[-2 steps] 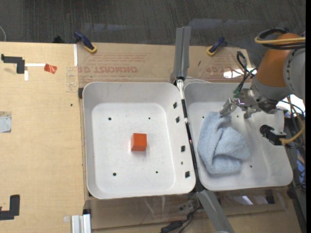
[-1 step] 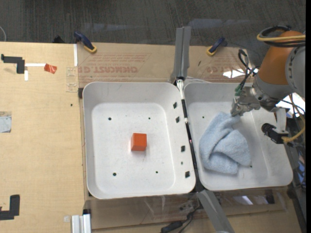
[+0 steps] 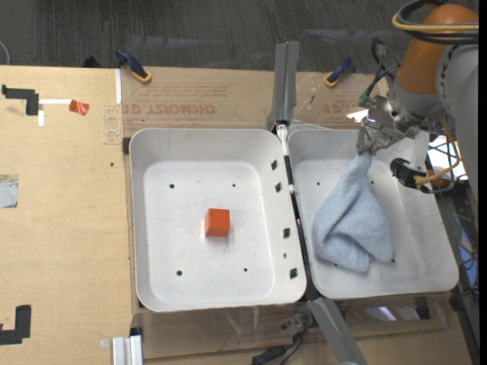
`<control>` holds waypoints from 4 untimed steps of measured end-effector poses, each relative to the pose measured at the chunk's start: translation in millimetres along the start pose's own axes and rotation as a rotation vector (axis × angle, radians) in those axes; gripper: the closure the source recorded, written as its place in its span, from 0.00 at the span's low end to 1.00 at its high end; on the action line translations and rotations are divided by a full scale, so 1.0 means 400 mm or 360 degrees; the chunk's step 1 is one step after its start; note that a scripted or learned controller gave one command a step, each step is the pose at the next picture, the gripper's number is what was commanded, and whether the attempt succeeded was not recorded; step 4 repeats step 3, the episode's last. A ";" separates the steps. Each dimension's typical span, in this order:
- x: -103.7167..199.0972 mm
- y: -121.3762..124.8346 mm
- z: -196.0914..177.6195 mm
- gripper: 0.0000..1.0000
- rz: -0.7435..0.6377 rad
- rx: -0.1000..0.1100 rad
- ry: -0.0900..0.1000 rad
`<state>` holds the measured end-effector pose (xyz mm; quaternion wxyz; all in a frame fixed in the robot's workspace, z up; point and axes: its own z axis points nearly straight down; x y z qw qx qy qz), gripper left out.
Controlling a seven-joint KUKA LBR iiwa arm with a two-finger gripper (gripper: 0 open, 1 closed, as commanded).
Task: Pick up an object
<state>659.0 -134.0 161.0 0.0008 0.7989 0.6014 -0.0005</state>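
Over the right bin [image 3: 426, 280] the pincer [image 3: 370, 144] is pinching the top corner of a pale blue cloth [image 3: 351, 223], which hangs from it at a slant while its folded lower end rests on the bin floor. In the left bin [image 3: 152, 280] a small orange block [image 3: 218, 223] sits near the middle, well apart from the arm.

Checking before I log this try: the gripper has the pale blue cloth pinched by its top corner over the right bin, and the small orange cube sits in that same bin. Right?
Not quite. The camera view shows the small orange cube in the left white bin, not the right. The rest holds: the gripper pinches the pale blue cloth by its top corner over the right white bin.
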 end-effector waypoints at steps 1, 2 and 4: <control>-0.113 0.032 0.171 1.00 -0.0131 0.0000 0.0000; -0.197 0.058 0.007 1.00 -0.0113 -0.0003 0.0000; -0.033 0.010 -0.056 1.00 0.0000 0.0002 0.0002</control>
